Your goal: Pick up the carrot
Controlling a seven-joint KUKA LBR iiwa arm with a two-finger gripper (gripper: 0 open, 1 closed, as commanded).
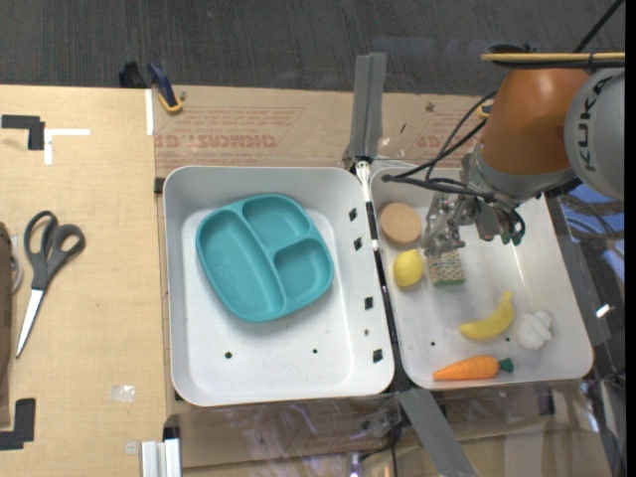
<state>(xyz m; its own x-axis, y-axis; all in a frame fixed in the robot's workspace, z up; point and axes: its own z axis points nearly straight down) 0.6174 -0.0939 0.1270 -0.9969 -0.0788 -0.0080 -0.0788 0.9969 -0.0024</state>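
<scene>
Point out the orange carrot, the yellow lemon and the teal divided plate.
Orange carrot [465, 369]: camera view, mid-body.
Yellow lemon [408, 268]: camera view, centre of fruit.
Teal divided plate [231, 258]: camera view, floor of largest compartment.

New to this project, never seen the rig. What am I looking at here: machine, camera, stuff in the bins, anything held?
One fixed camera looks down at a slant on a bench with two shallow white bins. The grey and orange arm reaches in from the right; its hand hangs over the right bin. I see nothing held between its fingers. That bin contains the carrot at the near edge, a banana, a lemon, a tan round piece, a small speckled block and a white object. The left bin holds a teal divided plate. Scissors lie on the bench.
</scene>
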